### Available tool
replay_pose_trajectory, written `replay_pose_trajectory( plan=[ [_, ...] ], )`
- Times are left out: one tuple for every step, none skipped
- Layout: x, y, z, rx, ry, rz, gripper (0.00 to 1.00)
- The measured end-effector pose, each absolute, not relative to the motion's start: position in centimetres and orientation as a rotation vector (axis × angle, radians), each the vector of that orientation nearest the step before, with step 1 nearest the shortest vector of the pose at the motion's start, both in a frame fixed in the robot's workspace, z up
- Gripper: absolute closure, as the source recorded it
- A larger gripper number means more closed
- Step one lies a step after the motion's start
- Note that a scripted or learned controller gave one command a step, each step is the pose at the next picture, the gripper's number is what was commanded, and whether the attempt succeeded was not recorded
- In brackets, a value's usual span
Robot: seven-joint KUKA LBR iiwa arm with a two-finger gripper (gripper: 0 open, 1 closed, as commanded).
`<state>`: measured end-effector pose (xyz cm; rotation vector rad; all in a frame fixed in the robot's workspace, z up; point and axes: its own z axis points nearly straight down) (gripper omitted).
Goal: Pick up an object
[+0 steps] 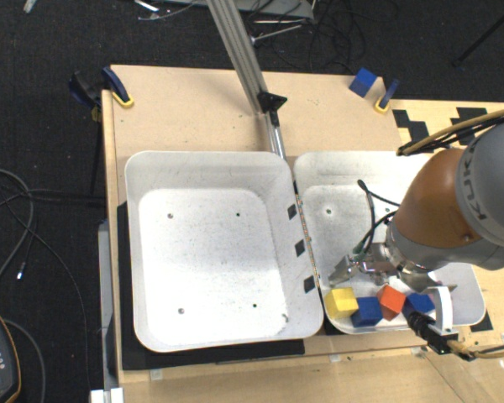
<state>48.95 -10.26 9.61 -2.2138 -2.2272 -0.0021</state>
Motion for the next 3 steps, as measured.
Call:
replay_pose_trajectory(
  plan=[
    [49.4, -12.7, 11.8, -2.226, -2.222, 0.000, 0.00],
    [49.0, -10.2, 14.5, -2.218, -2.229, -0.004, 0.00],
    [49.0, -10.9, 16.0, -2.224, -2.224, -0.002, 0.00]
  ],
)
